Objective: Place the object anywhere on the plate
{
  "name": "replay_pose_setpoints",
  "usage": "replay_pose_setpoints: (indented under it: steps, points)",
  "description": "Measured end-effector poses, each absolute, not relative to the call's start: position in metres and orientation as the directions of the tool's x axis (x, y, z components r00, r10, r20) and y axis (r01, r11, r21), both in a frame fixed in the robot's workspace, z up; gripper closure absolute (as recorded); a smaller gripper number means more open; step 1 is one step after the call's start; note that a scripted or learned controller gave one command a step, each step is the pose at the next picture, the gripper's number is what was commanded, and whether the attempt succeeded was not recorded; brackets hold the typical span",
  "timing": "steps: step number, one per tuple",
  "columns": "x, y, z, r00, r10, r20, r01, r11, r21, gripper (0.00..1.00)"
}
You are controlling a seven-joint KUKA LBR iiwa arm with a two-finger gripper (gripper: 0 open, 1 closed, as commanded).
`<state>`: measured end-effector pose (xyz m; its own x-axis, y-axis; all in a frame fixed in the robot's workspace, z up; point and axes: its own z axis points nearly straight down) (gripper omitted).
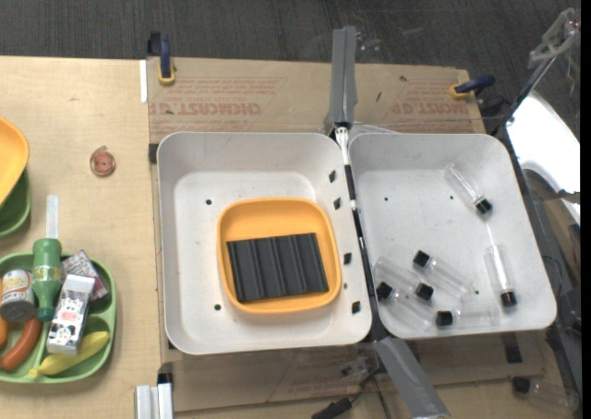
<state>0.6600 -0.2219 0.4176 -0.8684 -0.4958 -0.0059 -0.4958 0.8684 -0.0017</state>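
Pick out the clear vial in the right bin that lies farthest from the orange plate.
It is the vial beside the right bin's right wall, lying nearly lengthwise with its black cap toward the front. The other vials cluster at the front-left corner or lie near the back, closer to the plate.

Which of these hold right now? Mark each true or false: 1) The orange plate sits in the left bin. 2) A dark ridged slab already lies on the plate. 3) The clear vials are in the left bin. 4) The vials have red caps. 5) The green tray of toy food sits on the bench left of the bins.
1) True: the orange plate sits in the left bin.
2) True: a dark ridged slab lies on it.
3) False: the clear vials lie in the right bin.
4) False: their caps are black.
5) True: the green tray sits there.
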Motion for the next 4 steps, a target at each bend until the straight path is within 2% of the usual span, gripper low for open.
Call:
replay_pose_setpoints:
  steps: [1, 2, 3, 4]
  points:
    - [0.604, -0.218, 0.339, -0.864, -0.504, -0.004, -0.504, 0.864, 0.001, 0.00]
    - [0.656, -0.222, 0.381, -0.688, -0.726, -0.006, -0.726, 0.688, -0.003, 0.00]
    - [0.588, -0.222, 0.442, -0.565, -0.825, -0.004, -0.825, 0.565, -0.002, 0.00]
    - [0.545, -0.222, 0.441, -0.270, -0.963, -0.004, -0.963, 0.270, -0.001, 0.00]
